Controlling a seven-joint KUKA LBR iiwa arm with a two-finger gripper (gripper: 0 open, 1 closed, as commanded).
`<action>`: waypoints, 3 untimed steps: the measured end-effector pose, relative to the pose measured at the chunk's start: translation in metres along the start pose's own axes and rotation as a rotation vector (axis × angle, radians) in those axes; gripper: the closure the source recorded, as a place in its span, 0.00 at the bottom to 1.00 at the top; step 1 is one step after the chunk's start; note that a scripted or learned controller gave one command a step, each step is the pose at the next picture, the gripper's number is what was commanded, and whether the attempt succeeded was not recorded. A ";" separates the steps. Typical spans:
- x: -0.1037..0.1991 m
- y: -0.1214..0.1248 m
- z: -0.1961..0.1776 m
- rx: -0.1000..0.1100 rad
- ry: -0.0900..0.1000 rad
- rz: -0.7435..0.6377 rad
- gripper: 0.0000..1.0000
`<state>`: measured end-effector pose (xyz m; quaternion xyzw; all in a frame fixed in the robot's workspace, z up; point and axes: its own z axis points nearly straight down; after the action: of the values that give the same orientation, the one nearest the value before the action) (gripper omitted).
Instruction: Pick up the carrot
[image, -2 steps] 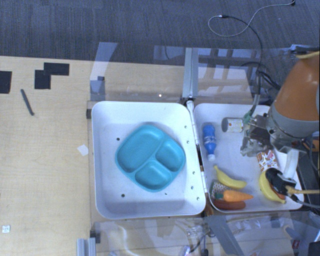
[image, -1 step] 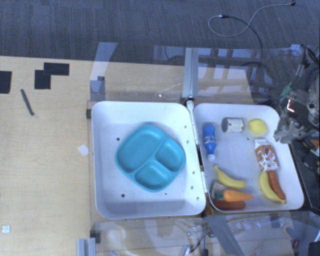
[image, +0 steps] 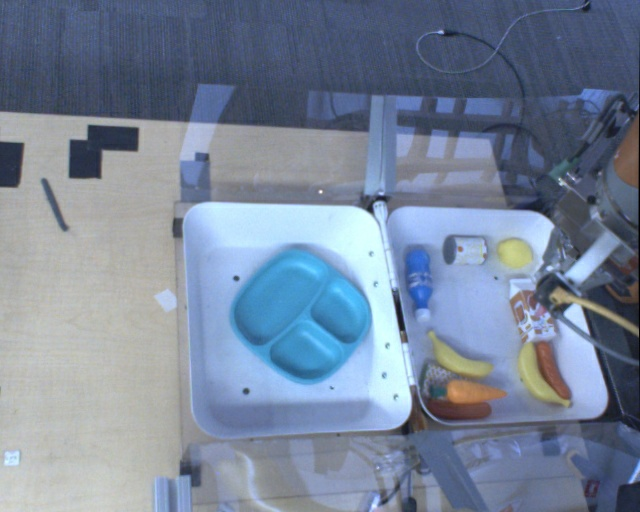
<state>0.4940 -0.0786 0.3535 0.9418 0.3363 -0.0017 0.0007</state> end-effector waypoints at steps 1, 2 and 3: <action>0.020 -0.026 0.043 0.001 0.000 0.117 1.00; 0.045 -0.064 0.117 0.002 0.000 0.027 1.00; 0.007 -0.017 0.041 0.000 0.002 -0.360 1.00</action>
<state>0.4885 -0.0614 0.3123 0.8662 0.4997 -0.0009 0.0003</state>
